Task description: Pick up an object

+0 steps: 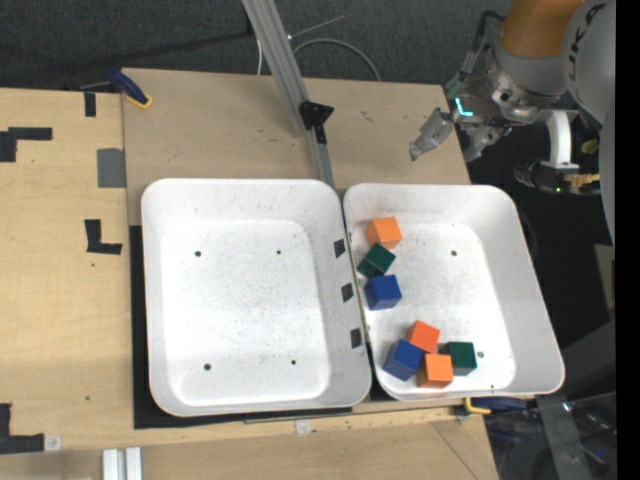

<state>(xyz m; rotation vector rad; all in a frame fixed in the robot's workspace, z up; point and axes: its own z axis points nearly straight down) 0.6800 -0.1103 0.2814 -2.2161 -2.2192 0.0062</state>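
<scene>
The gripper (450,140) hangs above the desk (400,118), beyond the far edge of the right bin (500,268), and carries nothing; whether it is open, I cannot tell. All blocks lie in this bin: an orange block (384,231), a green block (377,261) and a blue block (383,291) near the inner wall, four more by the near edge. The orange one is probably the easiest target.

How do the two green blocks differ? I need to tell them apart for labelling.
The upper green block sits near the right bin's left wall, turned diagonally, touching the orange block above it. The lower green block lies near the bin's front, more squarely set, beside another orange block. Both are small dark green cubes.
</scene>
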